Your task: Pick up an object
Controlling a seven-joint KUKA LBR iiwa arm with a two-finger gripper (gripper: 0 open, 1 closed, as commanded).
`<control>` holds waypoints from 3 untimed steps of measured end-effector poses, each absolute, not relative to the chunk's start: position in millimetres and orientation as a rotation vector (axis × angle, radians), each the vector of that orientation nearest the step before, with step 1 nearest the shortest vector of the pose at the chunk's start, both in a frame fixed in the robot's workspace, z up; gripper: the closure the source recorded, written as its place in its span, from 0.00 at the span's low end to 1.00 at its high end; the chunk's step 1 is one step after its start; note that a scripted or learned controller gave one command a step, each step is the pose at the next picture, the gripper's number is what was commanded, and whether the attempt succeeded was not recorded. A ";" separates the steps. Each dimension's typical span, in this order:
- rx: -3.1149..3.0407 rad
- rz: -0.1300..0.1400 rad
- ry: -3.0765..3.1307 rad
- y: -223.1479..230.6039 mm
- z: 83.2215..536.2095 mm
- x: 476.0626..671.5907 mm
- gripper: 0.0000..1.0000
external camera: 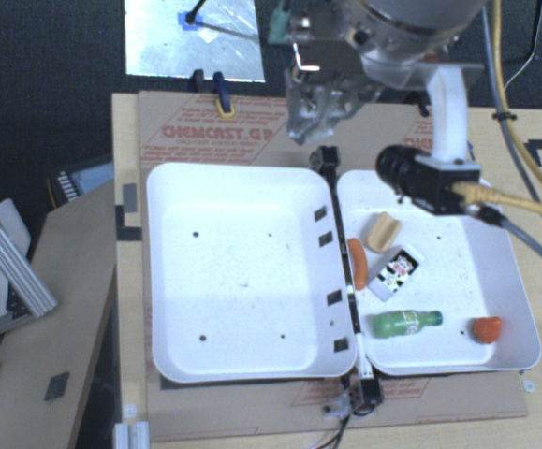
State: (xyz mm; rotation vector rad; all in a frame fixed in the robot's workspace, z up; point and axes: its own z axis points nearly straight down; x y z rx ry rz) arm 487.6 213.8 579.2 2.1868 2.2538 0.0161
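Upper centre of the camera view: gripper poised high above the bench, hanging over the far rim between the 2 white bins, nothing visibly held; jaw opening lost in blur and clutter, so cannot tell how wide. Right of centre, right bin holding 5 candidates: tan block, orange carrot-like stick hard against the divider, patterned card box, green bottle lying on its side, small orange-red piece near the lower right corner. Left bin occupying the frame's middle left. Best bet, by judgement: tan block or green bottle, both well clear of walls; descend straight down, jaws set across the narrow width, closing only once low enough. Carrot stick riskier, crowded by the divider and the box.
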 end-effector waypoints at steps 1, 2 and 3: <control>2.181 0.019 2.259 213.9 590.2 487.9 1.00; 2.175 0.022 2.264 214.0 601.2 488.1 1.00; 2.170 0.026 2.268 214.0 612.4 488.3 1.00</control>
